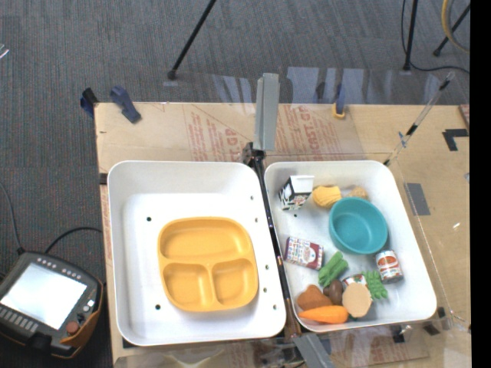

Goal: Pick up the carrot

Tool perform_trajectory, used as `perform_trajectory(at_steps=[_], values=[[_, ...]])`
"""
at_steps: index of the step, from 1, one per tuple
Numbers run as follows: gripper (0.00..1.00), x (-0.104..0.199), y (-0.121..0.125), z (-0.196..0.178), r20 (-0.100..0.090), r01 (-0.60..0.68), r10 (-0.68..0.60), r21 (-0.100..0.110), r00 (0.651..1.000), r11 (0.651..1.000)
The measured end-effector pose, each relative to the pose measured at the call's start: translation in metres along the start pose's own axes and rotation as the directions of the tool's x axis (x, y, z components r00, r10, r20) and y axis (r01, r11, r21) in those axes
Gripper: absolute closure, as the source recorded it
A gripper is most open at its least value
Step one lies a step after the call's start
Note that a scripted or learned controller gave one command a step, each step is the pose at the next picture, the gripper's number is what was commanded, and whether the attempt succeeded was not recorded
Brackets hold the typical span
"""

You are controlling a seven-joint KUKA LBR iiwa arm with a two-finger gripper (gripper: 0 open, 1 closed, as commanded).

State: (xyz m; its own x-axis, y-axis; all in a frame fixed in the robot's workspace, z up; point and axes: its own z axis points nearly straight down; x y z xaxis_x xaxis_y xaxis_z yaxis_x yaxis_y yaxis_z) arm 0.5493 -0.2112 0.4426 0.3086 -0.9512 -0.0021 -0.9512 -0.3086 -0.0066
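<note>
At six o'clock in the right bin (409,219), hard against the near wall, lies the carrot (334,314), stretched along that wall with its thin end toward nine o'clock. Little room is open around it. A brown lump (312,297) touches it at eleven o'clock, a round tan slice (357,300) presses on its thick end at one o'clock, and the bin's rim runs just beside it at six. Only the side from above looks free.

Farther up the bin, green pieces (333,268) sit at twelve o'clock of the carrot, with a small can (389,266) toward two o'clock. A teal bowl (358,226) takes the middle. A red packet (304,253) lies near the wall at nine o'clock. A carton (295,192) and a yellow tuft (326,196) stand at the far edge.

At nine o'clock on the table (153,133), the left bin (116,205) holds a yellow tray (207,264), with bare white floor all around it.

Whether my end effector is apart or together, I cannot tell.
</note>
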Motion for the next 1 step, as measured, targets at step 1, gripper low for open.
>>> perform_trajectory(at_steps=[1], values=[[1.00, -0.0363, 0.0661, 0.1273, 0.012, 0.162, -0.162, -0.011, 0.987, 0.987]])
